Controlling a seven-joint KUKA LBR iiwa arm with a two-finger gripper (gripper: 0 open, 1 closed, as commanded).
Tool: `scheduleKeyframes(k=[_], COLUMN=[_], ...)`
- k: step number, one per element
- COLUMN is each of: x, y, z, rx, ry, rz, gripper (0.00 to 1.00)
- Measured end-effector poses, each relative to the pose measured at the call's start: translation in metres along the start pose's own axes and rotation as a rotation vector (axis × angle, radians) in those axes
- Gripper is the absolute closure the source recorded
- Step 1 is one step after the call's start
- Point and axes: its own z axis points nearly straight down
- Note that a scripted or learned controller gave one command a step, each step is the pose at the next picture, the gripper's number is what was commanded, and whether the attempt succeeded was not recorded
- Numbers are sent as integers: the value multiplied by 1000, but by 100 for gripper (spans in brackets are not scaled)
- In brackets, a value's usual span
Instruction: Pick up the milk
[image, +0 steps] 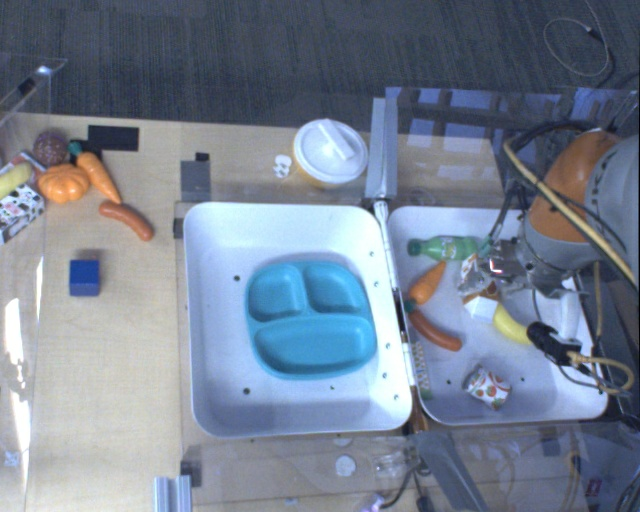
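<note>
A small white carton with red and green print, which I take for the milk (488, 387), lies on its side near the front of the right bin (575, 400). My gripper (484, 280) hangs over the middle of that bin, well behind the carton and apart from it. It sits between a green bottle (445, 246) and a yellow banana (512, 326). The grey wrist with its orange band (570, 190) covers the bin's back right corner.
An orange carrot (428, 283) and a brown sausage (436, 333) lie at the right bin's left side. The left bin (215, 330) holds a blue divided tray (312, 317). Toy food, a spotted white box (18, 212) and a blue cube (85, 277) lie on the bench's left. A white lid (331, 150) sits at the back.
</note>
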Motion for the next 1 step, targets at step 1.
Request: scheduleKeyframes(k=[1], x=[52], y=[78], z=[-133], rx=[2], ry=[-2], rz=[-170], gripper=[100])
